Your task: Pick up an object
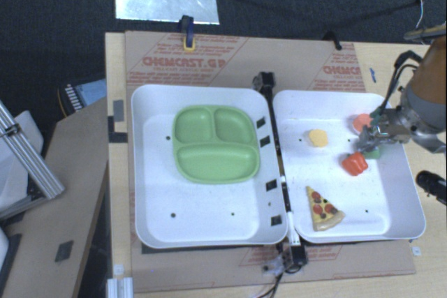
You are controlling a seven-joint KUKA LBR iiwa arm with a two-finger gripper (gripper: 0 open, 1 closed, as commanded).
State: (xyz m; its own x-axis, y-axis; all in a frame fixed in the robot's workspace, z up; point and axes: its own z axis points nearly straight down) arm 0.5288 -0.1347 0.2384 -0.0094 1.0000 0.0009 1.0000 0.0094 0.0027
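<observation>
The right bin (401, 220) holds a pizza slice toy (323, 208) near its front, a small yellow piece (318, 138) in the middle, a red-orange pepper-like toy (355, 164) and an orange-pink piece (361, 123) at the right. A bit of green (372, 152) shows just under my gripper. My gripper (376, 138) hangs over the right side of this bin, between the orange-pink piece and the red toy.
The left bin (150, 220) holds a green divided plate (215, 144). A black divider (272, 150) with clips runs between the bins. Both bins rest on a cardboard sheet (230, 56). A metal frame (28, 157) stands at the far left.
</observation>
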